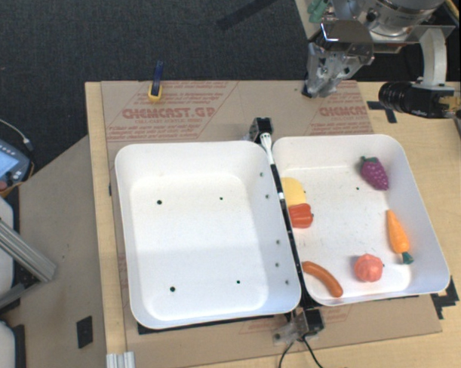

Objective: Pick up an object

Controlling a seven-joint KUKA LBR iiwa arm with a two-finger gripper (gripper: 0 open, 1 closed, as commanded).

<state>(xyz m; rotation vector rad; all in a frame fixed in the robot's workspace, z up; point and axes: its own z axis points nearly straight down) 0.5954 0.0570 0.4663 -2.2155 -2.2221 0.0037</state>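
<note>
Orange carrot [398, 235] lies lengthwise along the right bin's [343, 157] far-right wall; jaws' state can't be told

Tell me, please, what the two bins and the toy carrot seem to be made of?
The left bin and the right bin look like thin moulded plastic, white with a smooth, slightly glossy finish; their rounded corners and raised rims suggest this. The carrot seems to be plastic or rubber, since its orange is even and smooth, but the picture leaves this open.
</note>
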